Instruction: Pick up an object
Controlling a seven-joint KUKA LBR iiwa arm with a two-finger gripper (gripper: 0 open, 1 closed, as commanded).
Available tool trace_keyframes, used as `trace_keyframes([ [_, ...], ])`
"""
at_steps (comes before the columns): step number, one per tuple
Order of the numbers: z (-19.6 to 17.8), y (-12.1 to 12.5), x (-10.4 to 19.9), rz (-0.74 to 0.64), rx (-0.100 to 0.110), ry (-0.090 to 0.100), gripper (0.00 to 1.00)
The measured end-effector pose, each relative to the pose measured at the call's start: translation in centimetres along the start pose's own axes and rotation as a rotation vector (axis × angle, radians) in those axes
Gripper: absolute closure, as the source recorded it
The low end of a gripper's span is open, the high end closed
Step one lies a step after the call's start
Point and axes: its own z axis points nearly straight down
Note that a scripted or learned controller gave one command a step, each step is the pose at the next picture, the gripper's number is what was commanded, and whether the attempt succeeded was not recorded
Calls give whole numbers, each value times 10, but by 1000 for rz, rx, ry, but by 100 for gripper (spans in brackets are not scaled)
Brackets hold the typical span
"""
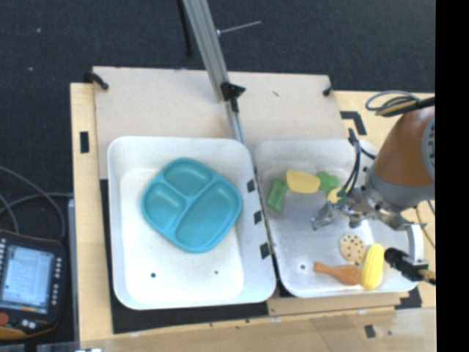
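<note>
Left bin (124,196): blue divided plate (192,204). Right bin (293,270): green block (277,194), yellow piece (302,181), cookie (352,248), corn (373,265). Gripper (327,215) jaws spread, holding nothing. Tan bench (161,101), dark floor.

Grey arm entering from three o'clock, orange band (405,149) bulking above the wrist, wrist angled down toward nine o'clock, two-finger gripper (325,218) low at the arm's nine o'clock end, metal fingers (320,221) pointing toward eight o'clock, nothing visibly between them

The arm's fingers (324,216) hang over the right bin (293,270) beside a yellow toy (303,181).
</note>
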Motion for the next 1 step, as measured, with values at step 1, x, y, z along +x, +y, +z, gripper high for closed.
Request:
trace_keyframes([
  [1, 33, 0, -1, 0, -5, -2, 0],
])
